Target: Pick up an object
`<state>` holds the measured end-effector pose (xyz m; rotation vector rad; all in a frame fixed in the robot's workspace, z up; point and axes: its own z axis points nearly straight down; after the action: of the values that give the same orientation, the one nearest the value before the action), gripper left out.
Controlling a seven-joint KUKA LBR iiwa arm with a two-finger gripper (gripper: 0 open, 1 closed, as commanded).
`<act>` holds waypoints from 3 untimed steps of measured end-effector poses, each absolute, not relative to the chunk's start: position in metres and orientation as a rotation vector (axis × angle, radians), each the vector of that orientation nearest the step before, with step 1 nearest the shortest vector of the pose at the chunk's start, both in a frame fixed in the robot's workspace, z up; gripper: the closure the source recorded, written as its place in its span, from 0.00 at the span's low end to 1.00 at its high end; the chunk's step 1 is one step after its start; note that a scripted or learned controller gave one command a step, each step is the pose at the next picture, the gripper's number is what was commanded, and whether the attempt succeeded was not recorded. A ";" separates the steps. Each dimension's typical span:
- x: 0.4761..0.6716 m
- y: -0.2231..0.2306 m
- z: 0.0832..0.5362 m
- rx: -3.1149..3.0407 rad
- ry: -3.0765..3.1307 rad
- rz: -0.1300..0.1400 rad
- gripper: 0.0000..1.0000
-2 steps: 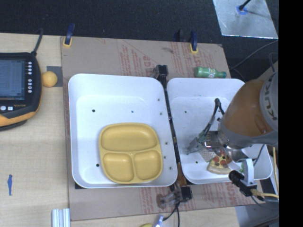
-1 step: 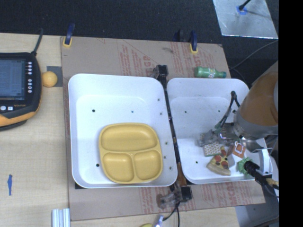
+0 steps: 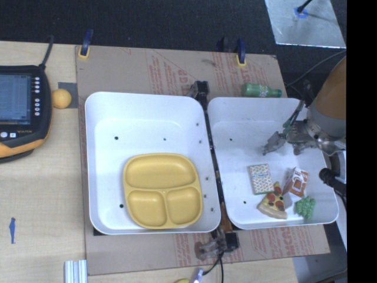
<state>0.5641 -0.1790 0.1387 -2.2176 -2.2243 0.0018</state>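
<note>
Gripper (image 3: 281, 141) hangs over the right bin (image 3: 235, 114), fingers apart, nothing between them. Toy food (image 3: 273, 205) is bunched in that bin's near right corner. Yellow tray (image 3: 163, 190) fills the left bin (image 3: 100, 114); brown cardboard (image 3: 147, 69) lies beneath both.

Position: one fixed camera, mounted above the surface (image 3: 41, 205).
Facing: downward at a slant, the far edge at the top.
Distance: set well back, so the left bin (image 3: 147, 108) and right bin (image 3: 247, 114) both fit whole.
Arm side: the arm (image 3: 333, 99) enters at the right.
</note>
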 end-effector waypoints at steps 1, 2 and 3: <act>0.524 -0.134 0.123 -2.213 -2.225 0.005 0.00; 0.513 -0.138 0.091 -2.213 -2.225 0.005 0.00; 0.513 -0.139 0.101 -2.209 -2.228 0.008 1.00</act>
<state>0.5126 -0.1390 0.1012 -2.2089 -2.2284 0.0081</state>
